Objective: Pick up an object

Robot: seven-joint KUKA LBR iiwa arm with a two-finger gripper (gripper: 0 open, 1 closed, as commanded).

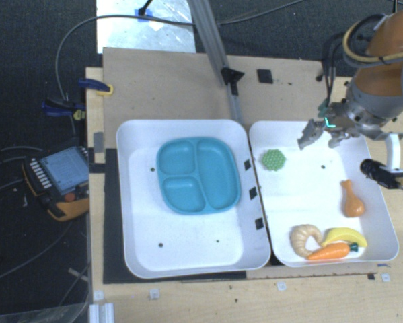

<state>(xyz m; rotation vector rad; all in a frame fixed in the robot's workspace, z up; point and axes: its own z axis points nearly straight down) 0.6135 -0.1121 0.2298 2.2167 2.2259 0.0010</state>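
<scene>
In the right bin (pixel 282 200) a green bumpy ball (pixel 274 159) lies near the far left corner. An orange gourd-shaped toy (pixel 352 199) rests toward the right wall. At the near edge a beige croissant (pixel 305 237), a yellow banana (pixel 345 235) and an orange carrot (pixel 330 251) lie bunched together. My gripper (pixel 324 136) hangs above the far part of this bin, right of the green ball and apart from it. Its two fingers are spread with nothing between them.
The left bin (pixel 137 241) holds a blue sectioned plate (pixel 198 174). A grey pole (pixel 211 36) slants across the bench behind the bins. Clamps and a handheld device (pixel 58 180) sit left of the bench.
</scene>
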